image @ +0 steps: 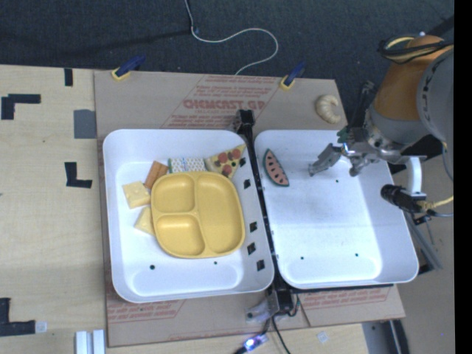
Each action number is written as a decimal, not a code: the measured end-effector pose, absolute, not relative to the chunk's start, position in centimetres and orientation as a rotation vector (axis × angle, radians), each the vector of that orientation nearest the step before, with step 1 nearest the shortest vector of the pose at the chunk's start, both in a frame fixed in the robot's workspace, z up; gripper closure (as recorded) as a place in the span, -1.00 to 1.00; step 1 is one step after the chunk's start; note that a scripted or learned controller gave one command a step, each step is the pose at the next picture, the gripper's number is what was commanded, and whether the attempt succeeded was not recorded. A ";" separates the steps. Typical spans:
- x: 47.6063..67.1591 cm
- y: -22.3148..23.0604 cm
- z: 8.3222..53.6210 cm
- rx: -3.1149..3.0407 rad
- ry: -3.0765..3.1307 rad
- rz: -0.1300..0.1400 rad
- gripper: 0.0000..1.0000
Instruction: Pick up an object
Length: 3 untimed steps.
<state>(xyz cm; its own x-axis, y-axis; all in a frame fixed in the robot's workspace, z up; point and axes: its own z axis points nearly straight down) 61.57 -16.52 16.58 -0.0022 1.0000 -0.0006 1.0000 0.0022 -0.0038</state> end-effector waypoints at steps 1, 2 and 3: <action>61.5 -15.9 12.1 -2.216 -2.221 0.007 -1.00; 61.5 -15.9 8.2 -2.218 -2.224 0.004 -1.00; 61.6 -15.8 9.5 -2.219 -2.226 0.001 1.00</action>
